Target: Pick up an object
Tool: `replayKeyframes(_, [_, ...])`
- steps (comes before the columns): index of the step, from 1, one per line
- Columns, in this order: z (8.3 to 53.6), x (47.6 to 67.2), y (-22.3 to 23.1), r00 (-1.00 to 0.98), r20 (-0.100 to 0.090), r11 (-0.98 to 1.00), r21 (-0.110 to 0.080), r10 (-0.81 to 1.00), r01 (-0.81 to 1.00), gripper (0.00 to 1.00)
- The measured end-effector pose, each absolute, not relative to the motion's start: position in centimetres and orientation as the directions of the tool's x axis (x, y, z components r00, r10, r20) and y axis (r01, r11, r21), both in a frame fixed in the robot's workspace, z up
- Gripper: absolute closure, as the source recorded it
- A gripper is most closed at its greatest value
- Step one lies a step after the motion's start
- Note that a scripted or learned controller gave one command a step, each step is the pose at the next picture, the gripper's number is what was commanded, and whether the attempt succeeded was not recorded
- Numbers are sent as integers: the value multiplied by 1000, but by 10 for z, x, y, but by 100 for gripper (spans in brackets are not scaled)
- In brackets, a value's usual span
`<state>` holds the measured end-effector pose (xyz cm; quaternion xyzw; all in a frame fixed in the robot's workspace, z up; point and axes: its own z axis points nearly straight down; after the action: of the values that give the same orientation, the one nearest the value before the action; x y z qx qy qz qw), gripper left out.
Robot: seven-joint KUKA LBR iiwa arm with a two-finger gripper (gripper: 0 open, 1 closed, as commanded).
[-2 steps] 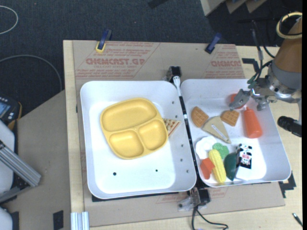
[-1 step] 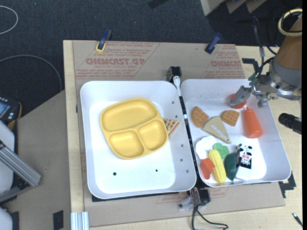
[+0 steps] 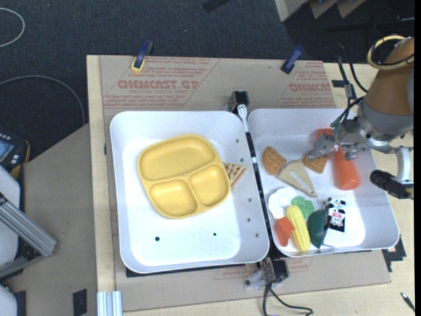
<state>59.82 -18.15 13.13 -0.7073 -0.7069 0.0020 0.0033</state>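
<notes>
Two shallow white plastic bins sit side by side on a pale wooden bench (image 3: 99, 176). The left bin (image 3: 131, 242) holds a yellow three-compartment plastic plate (image 3: 183, 175), lying flat toward the upper middle, and a small tan waffle-patterned piece (image 3: 235, 172) touching the plate's right edge, against the bin's right wall. The right bin (image 3: 375, 232) carries the clutter: a brown bread-slice toy (image 3: 273, 160) near its left wall, a cream wedge of toy cheese (image 3: 297, 176) just beside it, an orange cylinder-shaped toy (image 3: 346, 170) farther right, and a small tan cracker-like piece (image 3: 316, 164) between wedge and cylinder. Along the near edge lie a yellow toy corn cob (image 3: 299, 228), a light green leafy piece (image 3: 302, 203) above it, a small red-orange piece (image 3: 283, 229) to its left, a dark green pepper-shaped toy (image 3: 317, 224) to its right, and a black-and-white cow-patterned item (image 3: 336, 214) next to that. The gripper (image 3: 327, 149) of the grey arm with the orange band (image 3: 389, 91) hangs low over the right bin's upper middle, just above the cracker-like piece and beside the orange cylinder; cannot tell how it is set, nor whether it grips anything. A printed cardboard sheet (image 3: 197, 78) backs the bins, pinned by two blue clamps (image 3: 141, 56). Dark carpet (image 3: 99, 12) surrounds the bench.
</notes>
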Motion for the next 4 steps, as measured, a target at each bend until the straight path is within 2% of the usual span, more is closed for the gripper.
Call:
replayKeyframes(1, [89,604,-176,-6,10,6,7,1000,1000,0])
replayKeyframes(2, [100,602,-180,-3,1,3,9,1000,1000,100])
replayKeyframes(4, [224,611,-191,-1,-4,1,10,1000,1000,100])
